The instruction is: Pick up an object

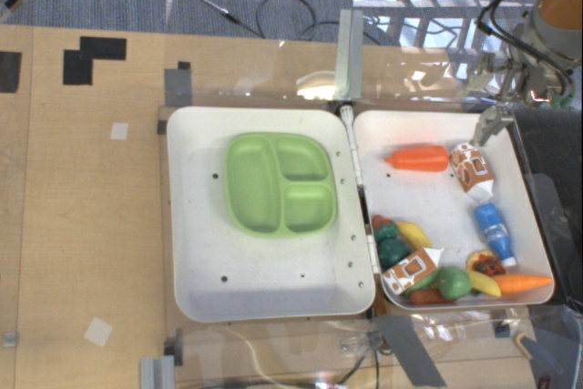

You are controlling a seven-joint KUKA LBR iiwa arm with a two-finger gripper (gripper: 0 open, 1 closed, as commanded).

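Observation:
The right bin (437, 200) holds toy food. An orange carrot (419, 159) lies near its back, with a brown-and-white carton (471, 168) just to its right. A blue bottle (493, 230) lies along the right wall. Near the front are a yellow banana (414, 235), a dark green piece (390, 243), a second small carton (410, 270), a green pepper (453, 282) and another carrot (524, 283). My gripper (492, 121) hangs over the bin's back right corner, just above and behind the first carton, with nothing seen in it.
The left bin (196, 232) holds a light green divided plate (280, 182). A metal post (349, 55) stands behind the wall between the bins. Cables and a metal frame (428, 23) run behind the right bin.

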